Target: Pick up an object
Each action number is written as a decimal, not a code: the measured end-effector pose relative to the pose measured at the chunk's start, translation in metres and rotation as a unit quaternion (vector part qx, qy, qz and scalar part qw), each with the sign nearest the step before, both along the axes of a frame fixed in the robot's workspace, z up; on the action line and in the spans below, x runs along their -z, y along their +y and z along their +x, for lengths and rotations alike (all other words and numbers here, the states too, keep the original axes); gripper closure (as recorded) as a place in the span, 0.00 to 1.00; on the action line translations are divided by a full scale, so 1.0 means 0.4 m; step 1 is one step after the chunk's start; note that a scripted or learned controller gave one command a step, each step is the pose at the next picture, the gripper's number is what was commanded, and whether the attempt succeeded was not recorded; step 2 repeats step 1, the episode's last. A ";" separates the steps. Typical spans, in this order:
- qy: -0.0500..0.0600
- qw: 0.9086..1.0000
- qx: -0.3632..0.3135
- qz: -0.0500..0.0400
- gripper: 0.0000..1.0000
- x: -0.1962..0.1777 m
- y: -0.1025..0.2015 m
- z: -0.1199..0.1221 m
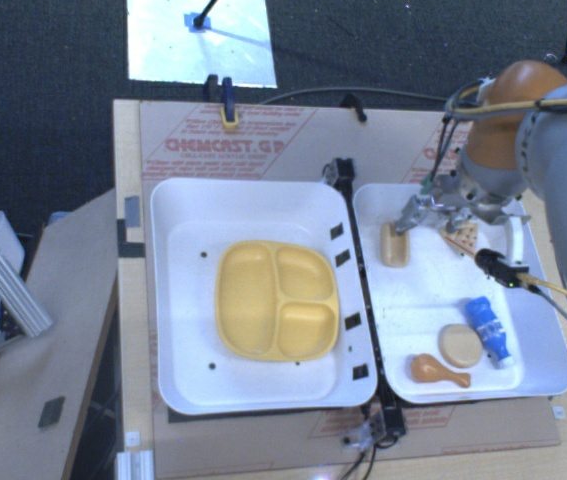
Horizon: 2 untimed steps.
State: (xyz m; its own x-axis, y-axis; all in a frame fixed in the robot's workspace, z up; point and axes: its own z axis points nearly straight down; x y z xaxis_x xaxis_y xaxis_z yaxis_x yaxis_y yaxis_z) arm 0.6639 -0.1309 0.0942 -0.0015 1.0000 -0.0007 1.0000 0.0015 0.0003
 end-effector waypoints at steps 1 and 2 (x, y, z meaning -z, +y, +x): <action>-0.005 1.000 -0.001 -0.001 0.00 0.014 0.001 0.008; -0.005 1.000 -0.001 -0.001 0.00 0.014 0.001 0.008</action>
